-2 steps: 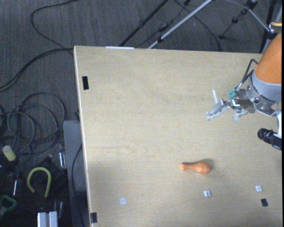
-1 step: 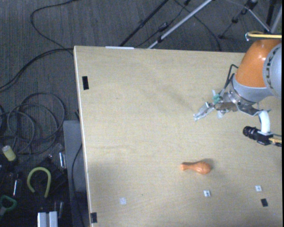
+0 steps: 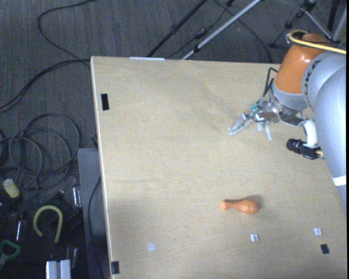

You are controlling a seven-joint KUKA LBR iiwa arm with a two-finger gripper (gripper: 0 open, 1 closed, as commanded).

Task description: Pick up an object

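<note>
An orange, drumstick-shaped object (image 3: 242,206) lies on its side on the tan bench top (image 3: 163,156), towards the front right, with its thin end pointing left. My gripper (image 3: 250,133) hangs over the bench at the right, well behind the orange object and apart from it. Its fingers (image 3: 238,125) are spread open with nothing between them. The grey arm with its orange band (image 3: 294,68) comes in from the right edge.
Small white and black markers (image 3: 254,237) sit near the front right corner, and a black mark (image 3: 104,102) lies by the left edge. Cables (image 3: 35,150) and tools cover the floor on the left. Tripod legs (image 3: 238,13) stand behind the bench.
</note>
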